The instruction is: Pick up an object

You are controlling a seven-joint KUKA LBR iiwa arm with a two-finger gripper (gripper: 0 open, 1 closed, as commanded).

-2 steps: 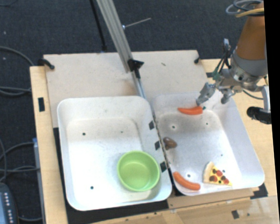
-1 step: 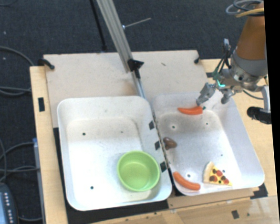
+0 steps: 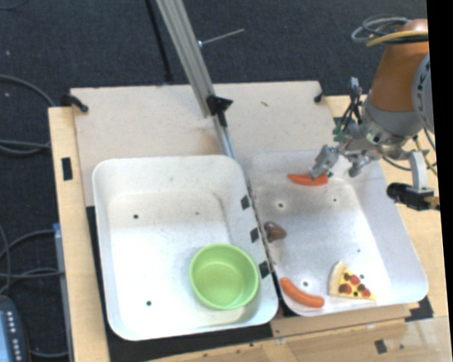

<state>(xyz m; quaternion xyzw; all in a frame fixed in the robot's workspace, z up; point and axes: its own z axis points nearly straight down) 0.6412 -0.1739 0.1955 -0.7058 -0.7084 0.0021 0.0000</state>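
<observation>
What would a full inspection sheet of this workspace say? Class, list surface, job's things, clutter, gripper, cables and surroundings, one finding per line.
Surface: wooden bench bearing left bin and right bin, side by side.
Job's things: green bowl in left bin; right bin holds chilli, brown lump, sausage and pizza slice.
Clutter: nothing seen.
Gripper: gripper at the chilli's right end; grasp cannot be told.
Cables: loops on the floor at left; wires at the wrist.
Surroundings: dark carpet, metal pole, handheld screen.
</observation>
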